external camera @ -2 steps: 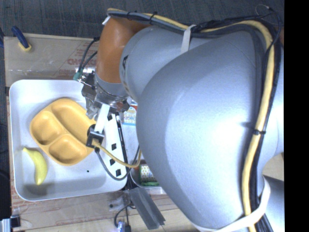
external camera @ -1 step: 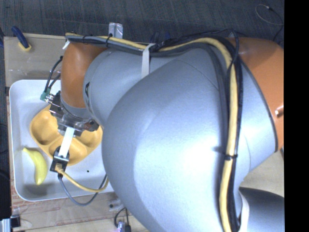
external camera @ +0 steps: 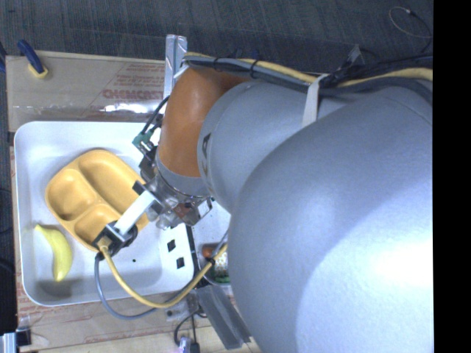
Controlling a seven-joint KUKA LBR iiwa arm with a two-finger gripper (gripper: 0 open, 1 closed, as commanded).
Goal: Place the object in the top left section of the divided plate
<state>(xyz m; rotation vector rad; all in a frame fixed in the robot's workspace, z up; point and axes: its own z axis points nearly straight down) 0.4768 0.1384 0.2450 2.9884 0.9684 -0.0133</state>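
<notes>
Banana (external camera: 59, 250) lies in the left bin (external camera: 29, 142), just beside the yellow plate (external camera: 85, 186), at its near-left edge; you cannot tell how open the end effector (external camera: 175, 212) is beneath the arm (external camera: 316, 219).

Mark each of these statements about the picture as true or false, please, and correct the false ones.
1. The divided plate is yellow. True.
2. The banana lies inside the plate. False: it lies on the floor of the white bin, beside the plate.
3. The plate sits in the white bin. True.
4. The arm reaches in from the view's left. False: it comes in from the right.
</notes>
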